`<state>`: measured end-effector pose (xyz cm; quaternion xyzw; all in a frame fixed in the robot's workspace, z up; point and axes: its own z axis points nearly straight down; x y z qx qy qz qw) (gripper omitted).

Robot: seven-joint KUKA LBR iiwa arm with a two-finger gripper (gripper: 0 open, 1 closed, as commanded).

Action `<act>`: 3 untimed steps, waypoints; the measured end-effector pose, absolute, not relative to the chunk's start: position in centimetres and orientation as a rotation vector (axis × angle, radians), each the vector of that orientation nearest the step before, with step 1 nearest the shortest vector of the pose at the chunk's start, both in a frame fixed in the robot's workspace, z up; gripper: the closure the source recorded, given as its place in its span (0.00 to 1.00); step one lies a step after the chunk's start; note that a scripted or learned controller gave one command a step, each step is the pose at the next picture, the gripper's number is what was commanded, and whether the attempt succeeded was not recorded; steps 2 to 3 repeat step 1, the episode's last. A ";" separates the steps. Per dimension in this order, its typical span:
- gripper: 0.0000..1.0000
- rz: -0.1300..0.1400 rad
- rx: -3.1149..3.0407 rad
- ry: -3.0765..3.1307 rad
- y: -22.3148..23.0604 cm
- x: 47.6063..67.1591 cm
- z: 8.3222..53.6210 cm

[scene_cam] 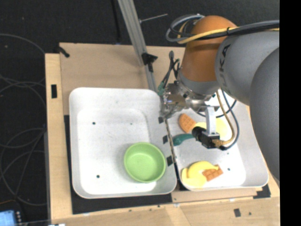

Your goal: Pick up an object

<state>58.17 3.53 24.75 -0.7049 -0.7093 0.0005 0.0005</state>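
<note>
My gripper (168, 108) hangs low over the left end of the right bin (251, 173), close to the wall shared with the left bin. Just to its right lies an orange ridged piece (187, 122), and below that a teal handle-shaped thing (181, 138). Nothing shows as held. A yellow object (194, 172) with a small orange waffle-like piece (211, 173) on it rests at the front of the right bin. The grey arm with its orange band covers much of that bin's back and right side.
A green bowl (145, 161) sits at the front right of the left bin (94, 112). A slanted metal pole (134, 29) rises behind the bins. The wooden bench edge (54, 126) runs along the left.
</note>
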 end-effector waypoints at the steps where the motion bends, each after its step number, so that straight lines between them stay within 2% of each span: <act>1: 1.00 -0.001 -2.215 -2.229 8.6 59.5 23.8; 3: 1.00 -0.001 -2.215 -2.229 8.6 59.5 23.8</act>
